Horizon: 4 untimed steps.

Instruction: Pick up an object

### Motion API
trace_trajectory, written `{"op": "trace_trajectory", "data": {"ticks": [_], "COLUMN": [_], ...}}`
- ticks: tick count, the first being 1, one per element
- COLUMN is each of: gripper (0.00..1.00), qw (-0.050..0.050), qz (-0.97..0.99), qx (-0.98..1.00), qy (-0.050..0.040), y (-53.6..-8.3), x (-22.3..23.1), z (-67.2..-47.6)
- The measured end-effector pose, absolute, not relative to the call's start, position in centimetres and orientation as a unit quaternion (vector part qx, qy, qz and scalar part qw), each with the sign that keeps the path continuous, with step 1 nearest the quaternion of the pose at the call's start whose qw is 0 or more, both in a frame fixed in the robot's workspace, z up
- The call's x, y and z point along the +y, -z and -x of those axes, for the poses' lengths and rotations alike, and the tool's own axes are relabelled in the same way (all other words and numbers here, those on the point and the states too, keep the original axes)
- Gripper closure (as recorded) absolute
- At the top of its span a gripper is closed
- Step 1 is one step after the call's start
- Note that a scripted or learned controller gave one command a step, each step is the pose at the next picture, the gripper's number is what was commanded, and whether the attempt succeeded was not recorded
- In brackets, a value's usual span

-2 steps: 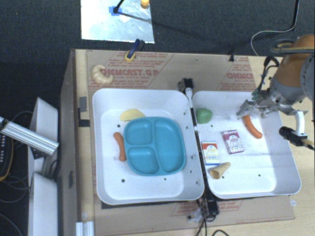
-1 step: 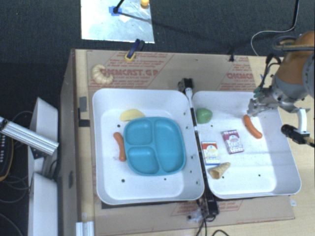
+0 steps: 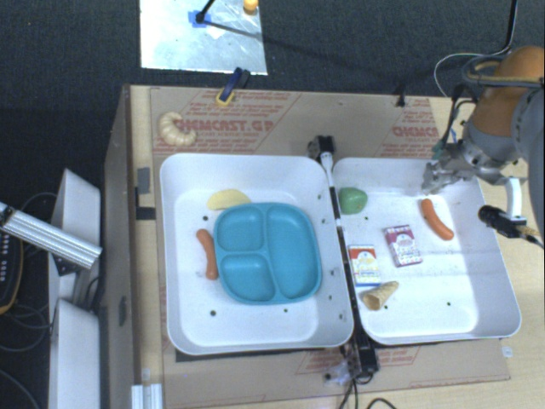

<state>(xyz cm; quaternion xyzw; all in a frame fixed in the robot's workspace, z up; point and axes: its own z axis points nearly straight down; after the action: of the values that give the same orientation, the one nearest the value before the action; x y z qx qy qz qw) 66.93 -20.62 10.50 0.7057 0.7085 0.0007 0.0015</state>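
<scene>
My gripper (image 3: 436, 178) hangs over the back of the right bin (image 3: 460, 309), just above and left of an orange sausage (image 3: 438, 219) lying on the bin floor. Nothing shows between the fingertips. Also in the right bin are a green lump (image 3: 352, 199), a small dark red box (image 3: 402, 246), a white and orange card box (image 3: 364, 264) and a tan cone (image 3: 380, 294). The left bin (image 3: 183, 228) holds a blue divided tray (image 3: 266, 252), a yellow banana-like piece (image 3: 228, 198) and a second orange sausage (image 3: 207, 254).
The arm's grey body and orange band (image 3: 509, 100) stand over the right bin's back right corner, with a black bracket (image 3: 502, 220) by its right wall. A black divider clip (image 3: 324, 149) sits between the bins. A pale ring-shaped thing (image 3: 176, 128) lies on the cardboard behind the left bin.
</scene>
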Motion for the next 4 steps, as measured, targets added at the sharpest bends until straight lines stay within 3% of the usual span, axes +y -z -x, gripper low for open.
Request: {"op": "trace_trajectory", "data": {"ticks": [1,2,3,4], "gripper": [0.00,0.00,1.00,1.00], "qw": [0.002,0.001,0.003,0.001], "qz": [-0.706,-0.706,-0.705,-0.705], "qx": [0.709,0.709,0.709,0.709], "qy": [-0.0007,-0.0005,-0.0013,-0.0019], "y": [-10.5,-8.4,-9.6,-13.2], "x": [-20.6,-18.6,-18.6,-12.8], "z": [-66.9,-65.3,-65.4,-66.7]}}
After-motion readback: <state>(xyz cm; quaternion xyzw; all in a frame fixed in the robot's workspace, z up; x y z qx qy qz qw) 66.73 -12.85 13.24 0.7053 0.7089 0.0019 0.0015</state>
